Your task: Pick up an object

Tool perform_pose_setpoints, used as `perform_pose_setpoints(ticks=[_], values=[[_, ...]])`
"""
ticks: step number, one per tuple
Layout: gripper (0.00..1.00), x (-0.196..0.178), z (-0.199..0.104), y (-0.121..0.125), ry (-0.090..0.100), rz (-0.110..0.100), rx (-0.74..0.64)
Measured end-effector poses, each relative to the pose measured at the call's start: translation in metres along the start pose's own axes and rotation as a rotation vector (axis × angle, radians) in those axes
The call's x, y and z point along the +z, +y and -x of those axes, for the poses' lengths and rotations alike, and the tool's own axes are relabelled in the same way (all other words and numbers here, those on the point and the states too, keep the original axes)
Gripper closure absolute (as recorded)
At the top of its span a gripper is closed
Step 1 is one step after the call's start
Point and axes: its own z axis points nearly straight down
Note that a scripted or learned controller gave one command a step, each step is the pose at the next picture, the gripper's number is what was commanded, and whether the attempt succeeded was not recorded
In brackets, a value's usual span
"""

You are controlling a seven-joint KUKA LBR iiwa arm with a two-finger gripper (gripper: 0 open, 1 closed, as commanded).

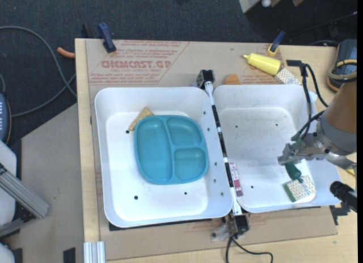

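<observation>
In the right bin [255, 126], near its front right corner, lies a small object with a dark green handle [294, 172] and a pale patterned head [300, 188]. My gripper [292, 157] hangs just above the handle's upper end, close to or touching it; I cannot tell which. The arm comes in from the right over the bin's rim. In the left bin [113, 143] a teal divided plate [170, 148] lies flat, and a tan flat piece [139, 118] sticks out from under its back left corner.
A yellow bottle-like object [262, 62] and a small brown lump [231, 79] rest on the bench behind the right bin. Blue clamps [106, 37] hold the back edge. A black cable [307, 86] runs along the right bin's back right corner.
</observation>
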Motion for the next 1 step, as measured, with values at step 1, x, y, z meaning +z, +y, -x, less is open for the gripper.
perform_pose_setpoints(ticks=[1], values=[[1.00,-0.0178,-0.0802,0.0362,0.002,0.000,-0.001]])
